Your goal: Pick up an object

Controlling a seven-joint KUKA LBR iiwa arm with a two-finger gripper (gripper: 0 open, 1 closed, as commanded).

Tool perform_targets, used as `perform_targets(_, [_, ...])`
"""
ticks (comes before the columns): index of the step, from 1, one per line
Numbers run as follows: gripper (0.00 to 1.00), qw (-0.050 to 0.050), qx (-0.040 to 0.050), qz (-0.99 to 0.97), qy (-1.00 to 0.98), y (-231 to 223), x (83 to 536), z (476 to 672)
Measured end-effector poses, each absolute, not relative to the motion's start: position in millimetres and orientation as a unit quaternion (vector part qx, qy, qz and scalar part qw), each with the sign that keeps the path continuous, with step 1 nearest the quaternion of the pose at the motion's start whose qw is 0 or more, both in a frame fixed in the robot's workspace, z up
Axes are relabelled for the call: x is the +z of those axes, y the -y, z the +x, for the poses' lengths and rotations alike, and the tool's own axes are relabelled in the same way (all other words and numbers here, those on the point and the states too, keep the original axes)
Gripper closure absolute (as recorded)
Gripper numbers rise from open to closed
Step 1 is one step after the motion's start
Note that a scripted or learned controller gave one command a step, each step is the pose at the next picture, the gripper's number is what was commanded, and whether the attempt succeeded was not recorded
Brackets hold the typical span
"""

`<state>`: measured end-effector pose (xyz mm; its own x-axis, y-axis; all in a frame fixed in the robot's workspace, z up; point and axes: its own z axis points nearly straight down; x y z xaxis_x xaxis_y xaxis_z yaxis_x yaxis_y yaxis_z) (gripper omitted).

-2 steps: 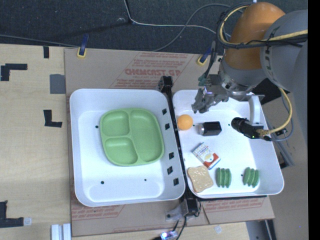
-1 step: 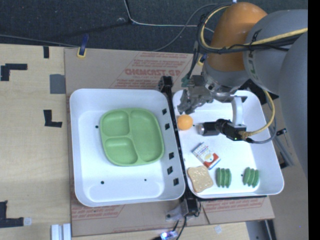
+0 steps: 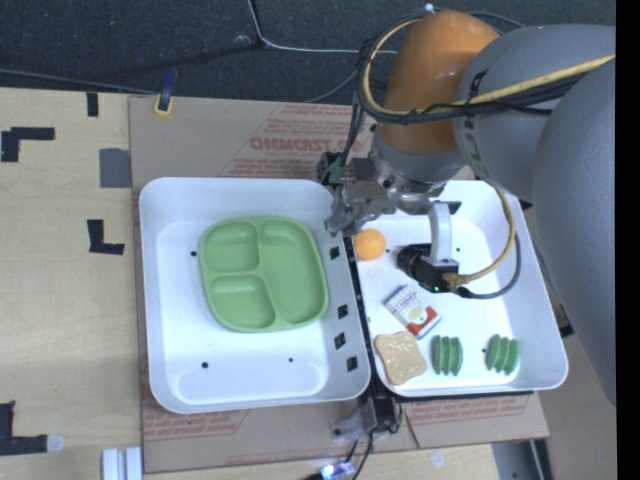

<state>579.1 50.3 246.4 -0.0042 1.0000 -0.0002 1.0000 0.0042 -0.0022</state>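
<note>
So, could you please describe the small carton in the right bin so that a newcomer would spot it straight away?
Start at the right-hand shallow white bin, the one without the green divided plate. Near its middle, below the small orange ball and just above the tan slice of toast, lies the small flat carton. It alone is white with red and blue print.

The arm is cut off by the right and top edges and hides the far rim of the right bin. The gripper is too dark and small to resolve. Print on the small carton is illegible. The cable leaves at the top edge.
</note>
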Motion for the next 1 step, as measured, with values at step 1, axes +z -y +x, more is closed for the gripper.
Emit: perform_targets(1, [1.00,0.001,0.0015,-0.706,0.708,-96.8,229.3,577.5])
